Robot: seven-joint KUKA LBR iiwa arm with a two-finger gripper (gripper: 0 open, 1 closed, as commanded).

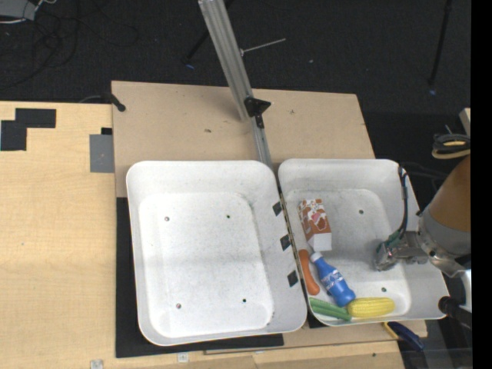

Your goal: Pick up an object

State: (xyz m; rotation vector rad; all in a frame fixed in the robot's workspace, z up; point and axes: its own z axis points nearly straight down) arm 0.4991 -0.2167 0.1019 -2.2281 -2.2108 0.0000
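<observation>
A dark floor strewn with cables lies behind the bench [46, 229], whose pale wood top carries a brown board [184, 125] and, on it, two shallow white bins side by side. An aluminium rail [228, 56] slants down from the top of the view to the seam between them.

The left bin [201, 252] is the bigger white expanse, with a bare floor marked by four small dots. The right bin [369, 179] holds all the objects, gathered along its left wall and near edge.

The grey arm [450, 225] comes in from the right, its orange band at the frame's edge. Its claw [387, 256] sits low over the right bin's floor, right of the objects and apart from them; whether it is clenched or released I cannot tell.

A red-and-white carton [315, 223] lies near the dividing wall. Below it a blue bottle [333, 280] with a white cap lies at a slant. Left of the bottle is an orange carrot [308, 274]. A yellow corn cob [372, 307] rests at the near edge, just right of a green pea pod [330, 311].
</observation>
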